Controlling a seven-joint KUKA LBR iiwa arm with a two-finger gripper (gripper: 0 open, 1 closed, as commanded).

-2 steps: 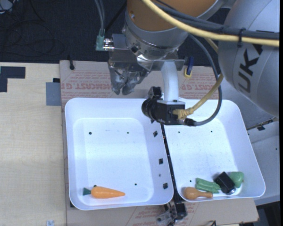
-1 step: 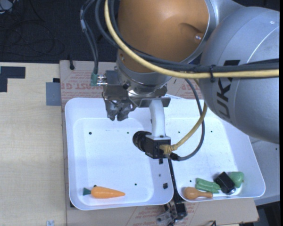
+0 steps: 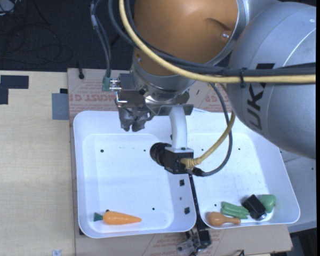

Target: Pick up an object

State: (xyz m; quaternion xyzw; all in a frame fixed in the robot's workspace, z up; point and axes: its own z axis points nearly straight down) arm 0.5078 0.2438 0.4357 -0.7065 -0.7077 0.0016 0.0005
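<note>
bench: light wooden top [image 3: 26, 159] was seen left of the bins | cardboard sheet [image 3: 90, 92] with red print was laid under them | dark cables [image 3: 21, 4] were left tangled on the black floor at the back

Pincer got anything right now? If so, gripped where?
Nothing held. The pincer hangs above the left white bin's far edge with nothing between its tips; the orange plastic carrot lies in that bin's near corner.

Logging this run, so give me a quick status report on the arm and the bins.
Gripper over left bin's far edge, nothing between its fingers. Toy carrot at left bin's near edge, untouched. Green, black and orange pieces clustered in right bin.
</note>
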